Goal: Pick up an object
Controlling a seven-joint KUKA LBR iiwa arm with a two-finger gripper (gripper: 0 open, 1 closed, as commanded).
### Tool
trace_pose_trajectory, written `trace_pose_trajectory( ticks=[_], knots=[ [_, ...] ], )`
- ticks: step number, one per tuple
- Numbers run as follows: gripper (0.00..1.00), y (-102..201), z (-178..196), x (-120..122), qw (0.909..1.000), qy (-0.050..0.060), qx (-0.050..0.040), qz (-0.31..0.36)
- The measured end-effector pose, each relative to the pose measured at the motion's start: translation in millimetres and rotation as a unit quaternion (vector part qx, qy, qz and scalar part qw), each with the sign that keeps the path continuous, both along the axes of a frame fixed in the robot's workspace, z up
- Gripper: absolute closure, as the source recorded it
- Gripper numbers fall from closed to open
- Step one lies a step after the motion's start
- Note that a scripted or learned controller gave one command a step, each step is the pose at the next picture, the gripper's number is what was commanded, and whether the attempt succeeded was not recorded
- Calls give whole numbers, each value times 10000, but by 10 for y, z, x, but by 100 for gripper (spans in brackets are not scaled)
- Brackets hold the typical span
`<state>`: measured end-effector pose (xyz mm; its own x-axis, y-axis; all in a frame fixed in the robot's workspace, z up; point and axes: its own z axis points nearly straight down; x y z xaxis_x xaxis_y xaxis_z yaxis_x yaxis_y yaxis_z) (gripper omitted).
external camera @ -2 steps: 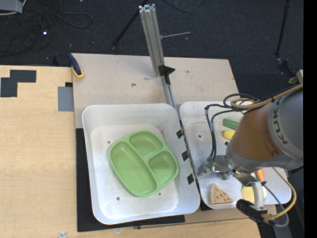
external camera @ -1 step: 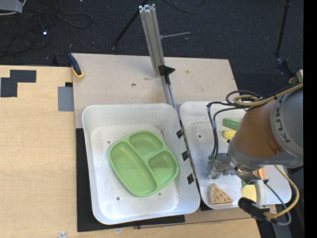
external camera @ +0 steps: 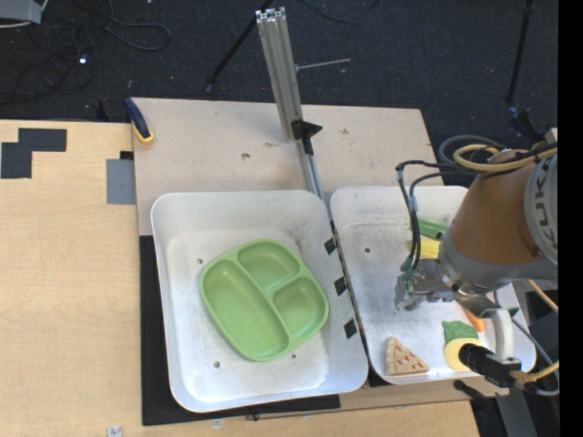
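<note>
The gripper [external camera: 415, 291] hangs low over the right bin [external camera: 373, 244]; whether it grasps anything I cannot tell. This looks like the reach step. The pizza-slice toy [external camera: 404, 358] lies just nearer, beside a yellow-green toy [external camera: 458, 337]; next comes aligning overhead.

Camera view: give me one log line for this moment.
arm: over right bin | gripper: low, nothing seen held | pizza slice: near front edge | green plate: left bin
</note>
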<state>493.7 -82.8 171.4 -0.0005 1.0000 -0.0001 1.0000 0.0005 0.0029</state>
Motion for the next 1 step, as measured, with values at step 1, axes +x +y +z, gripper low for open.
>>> trace_pose_trajectory(
  ticks=[1],
  knots=[
    [100, -4, 467, 92, 10000, 8, 0, 1]
  ],
)
